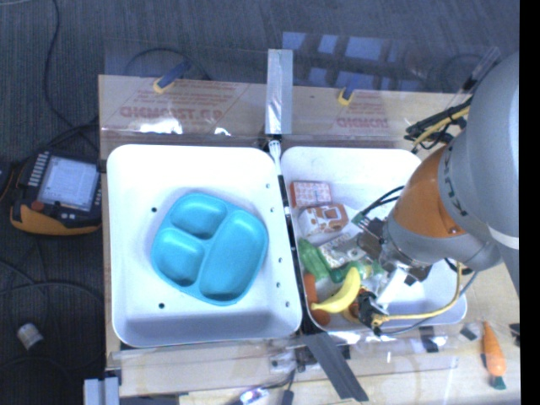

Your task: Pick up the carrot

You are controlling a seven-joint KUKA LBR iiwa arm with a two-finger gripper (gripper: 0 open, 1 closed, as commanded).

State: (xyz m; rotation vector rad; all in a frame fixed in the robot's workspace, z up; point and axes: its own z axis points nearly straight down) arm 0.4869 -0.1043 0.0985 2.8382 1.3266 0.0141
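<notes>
Looming largest from my seat was the grey arm (pixel 485 167) with its orange band, reaching over the right bin (pixel 439 306). Its jaws (pixel 371 298) hung low among the clutter near the bin's front wall, just beside a yellow banana (pixel 339 294); I could not tell whether they were clenched or released. The carrot (pixel 310 289) lay against the bin's left wall, touching the banana, partly under a green item (pixel 314 260). Two snack packets (pixel 316 205) sat behind. A blue divided plate (pixel 209 247) rested in the left bin (pixel 135 175).
</notes>
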